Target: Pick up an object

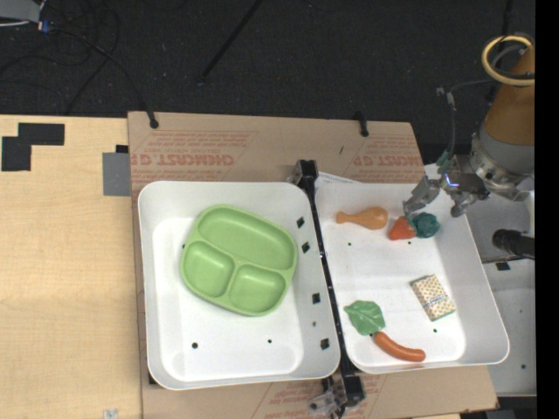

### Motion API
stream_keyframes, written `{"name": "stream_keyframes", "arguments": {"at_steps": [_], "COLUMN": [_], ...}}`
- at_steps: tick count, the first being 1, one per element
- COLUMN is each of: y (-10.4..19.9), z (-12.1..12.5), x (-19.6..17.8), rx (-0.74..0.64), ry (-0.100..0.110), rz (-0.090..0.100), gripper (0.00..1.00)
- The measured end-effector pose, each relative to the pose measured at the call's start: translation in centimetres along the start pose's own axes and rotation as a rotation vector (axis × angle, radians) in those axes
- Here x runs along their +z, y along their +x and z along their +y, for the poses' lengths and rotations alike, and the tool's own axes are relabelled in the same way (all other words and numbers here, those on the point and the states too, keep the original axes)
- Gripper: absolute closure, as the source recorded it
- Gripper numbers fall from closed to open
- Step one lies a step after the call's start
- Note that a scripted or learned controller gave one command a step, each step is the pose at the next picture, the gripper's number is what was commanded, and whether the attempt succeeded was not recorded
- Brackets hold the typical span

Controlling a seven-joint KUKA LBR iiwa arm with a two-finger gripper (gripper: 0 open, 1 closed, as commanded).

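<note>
The right bin [476, 260] holds several small objects. An orange drumstick-shaped toy [364, 218] lies at its far side, with a red piece [401, 229] and a teal lump [426, 225] touching each other just to its right. A tan patterned box [433, 297] sits near the right wall. A green leafy toy [364, 315] and an orange-red sausage shape [400, 348] lie near the front. My gripper [439, 201] hovers open just above and behind the teal lump, with nothing between its fingers.
The left bin [166, 321] carries a green divided plate [238, 259]. A black divider [320, 269] separates the two bins. Cardboard [262, 147] lies under the bins, and a wooden bench top [61, 260] extends to the left.
</note>
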State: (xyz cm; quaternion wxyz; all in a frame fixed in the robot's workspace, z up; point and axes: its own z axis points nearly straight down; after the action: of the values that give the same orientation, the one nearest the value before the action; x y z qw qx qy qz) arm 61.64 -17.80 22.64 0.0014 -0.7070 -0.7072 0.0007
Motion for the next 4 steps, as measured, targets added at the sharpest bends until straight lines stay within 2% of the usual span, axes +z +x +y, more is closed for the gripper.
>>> {"name": "stream_keyframes", "arguments": {"at_steps": [3,4], "y": [-0.5,-0.5], "z": [0.0,0.1], "x": [14.1,12.9], "rx": [0.001,0.001], "ry": [0.003,0.001], "rz": [0.0,0.0], "gripper": [0.0,1.0]}}
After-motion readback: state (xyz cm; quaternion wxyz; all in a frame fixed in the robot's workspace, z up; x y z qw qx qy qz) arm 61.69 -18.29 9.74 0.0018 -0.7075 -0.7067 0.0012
